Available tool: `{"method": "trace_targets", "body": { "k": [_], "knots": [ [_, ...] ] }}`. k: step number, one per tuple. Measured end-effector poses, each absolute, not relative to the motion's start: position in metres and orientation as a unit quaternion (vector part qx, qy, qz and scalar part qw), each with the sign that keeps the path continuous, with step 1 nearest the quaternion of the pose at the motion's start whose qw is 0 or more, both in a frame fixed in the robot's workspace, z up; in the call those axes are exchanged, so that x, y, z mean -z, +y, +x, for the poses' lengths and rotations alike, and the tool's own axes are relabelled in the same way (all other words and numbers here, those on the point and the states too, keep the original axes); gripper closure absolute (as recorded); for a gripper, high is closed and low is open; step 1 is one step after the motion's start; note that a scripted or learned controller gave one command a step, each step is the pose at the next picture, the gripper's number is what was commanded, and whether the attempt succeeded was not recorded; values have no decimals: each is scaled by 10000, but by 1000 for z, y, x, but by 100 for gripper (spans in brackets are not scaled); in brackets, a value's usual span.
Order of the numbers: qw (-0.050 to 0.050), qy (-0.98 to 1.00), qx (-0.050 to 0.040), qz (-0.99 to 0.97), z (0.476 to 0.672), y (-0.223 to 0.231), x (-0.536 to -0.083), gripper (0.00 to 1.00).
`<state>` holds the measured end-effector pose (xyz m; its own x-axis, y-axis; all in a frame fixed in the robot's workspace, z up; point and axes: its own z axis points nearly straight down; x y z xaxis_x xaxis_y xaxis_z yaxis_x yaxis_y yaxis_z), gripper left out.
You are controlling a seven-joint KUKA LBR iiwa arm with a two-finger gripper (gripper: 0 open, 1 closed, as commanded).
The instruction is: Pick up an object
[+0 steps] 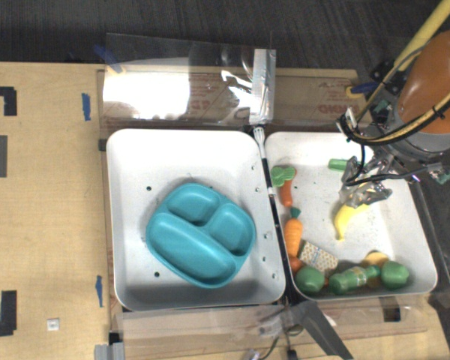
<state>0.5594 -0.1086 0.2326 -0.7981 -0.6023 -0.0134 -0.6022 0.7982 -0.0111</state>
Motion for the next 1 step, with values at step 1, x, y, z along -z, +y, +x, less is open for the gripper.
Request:
{"method": "trace_targets", "body": {
  "k": [1],
  "knots": [
    [64, 9201, 27, -3917, 536, -91, -91, 100]
  ]
}}
